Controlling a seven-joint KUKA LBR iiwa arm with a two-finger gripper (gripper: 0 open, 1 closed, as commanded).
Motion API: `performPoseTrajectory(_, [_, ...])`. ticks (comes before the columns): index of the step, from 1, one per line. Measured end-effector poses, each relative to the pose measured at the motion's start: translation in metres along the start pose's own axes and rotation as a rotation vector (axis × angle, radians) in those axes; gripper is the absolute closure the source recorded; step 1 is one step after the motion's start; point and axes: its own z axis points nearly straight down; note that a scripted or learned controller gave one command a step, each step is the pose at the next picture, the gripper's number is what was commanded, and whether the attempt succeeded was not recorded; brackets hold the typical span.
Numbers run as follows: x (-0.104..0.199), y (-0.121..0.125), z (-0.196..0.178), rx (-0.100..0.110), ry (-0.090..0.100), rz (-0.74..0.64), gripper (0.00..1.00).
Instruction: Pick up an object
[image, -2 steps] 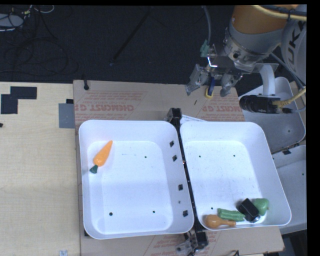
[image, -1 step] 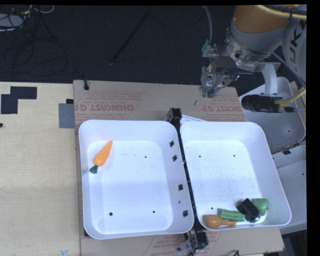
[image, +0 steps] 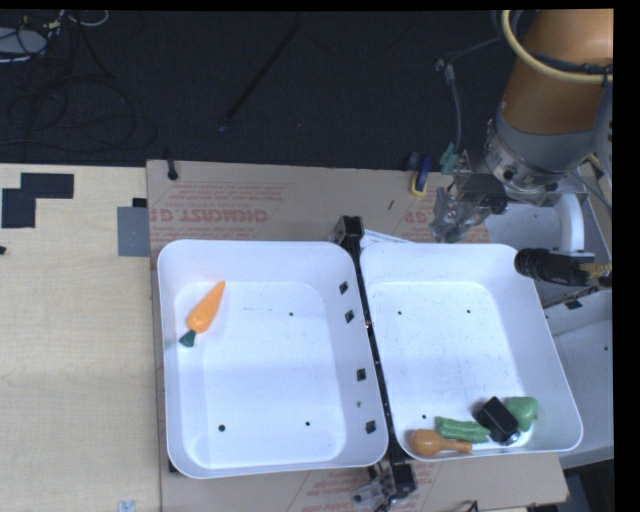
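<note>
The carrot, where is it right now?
The carrot lies in the left bin, near its upper left corner, alone and far from the toys heaped in the right bin's lower corner.

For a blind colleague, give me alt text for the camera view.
The gripper hangs above the right bin's far rim. That bin's near corner holds green, black and orange-brown objects; the left bin holds a toy carrot.

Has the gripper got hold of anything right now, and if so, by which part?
Nothing is held. The gripper hangs above the far edge of the right bin, with nothing between its fingers. The carrot lies in the left bin.
</note>
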Motion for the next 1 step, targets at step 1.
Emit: performPoseTrajectory(1, [-0.0718, -0.0177, 0.0385, -0.002, 0.000, 0.000, 1.00])
